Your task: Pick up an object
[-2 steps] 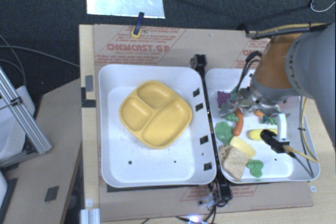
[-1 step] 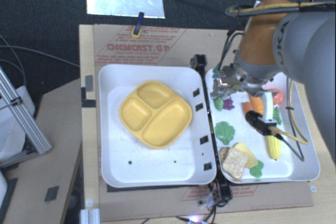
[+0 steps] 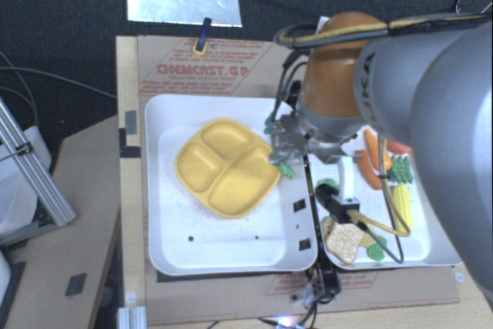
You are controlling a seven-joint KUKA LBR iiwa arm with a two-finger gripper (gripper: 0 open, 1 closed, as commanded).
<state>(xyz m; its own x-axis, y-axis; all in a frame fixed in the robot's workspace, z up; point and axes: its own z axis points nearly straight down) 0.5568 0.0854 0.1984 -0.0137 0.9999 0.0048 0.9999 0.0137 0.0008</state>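
Observation:
A yellow three-compartment plate (image 3: pixel 223 169) lies in the left white bin (image 3: pixel 166 243), toward its upper middle. My gripper (image 3: pixel 280 154) hangs over the plate's right rim, close to the wall between the two bins. A small green piece (image 3: pixel 287 169) shows right under the gripper's tip, and I cannot tell whether it is held or just lies there. The grey arm with its orange band (image 3: pixel 339 77) covers much of the right bin (image 3: pixel 431 243).
The right bin holds an orange carrot (image 3: pixel 372 158), a yellow corn cob (image 3: pixel 400 200), a tan cracker (image 3: pixel 346 240) and a small green item (image 3: pixel 376 249). Both bins rest on brown cardboard (image 3: pixel 200 69). An aluminium frame (image 3: pixel 31 166) stands at the far left.

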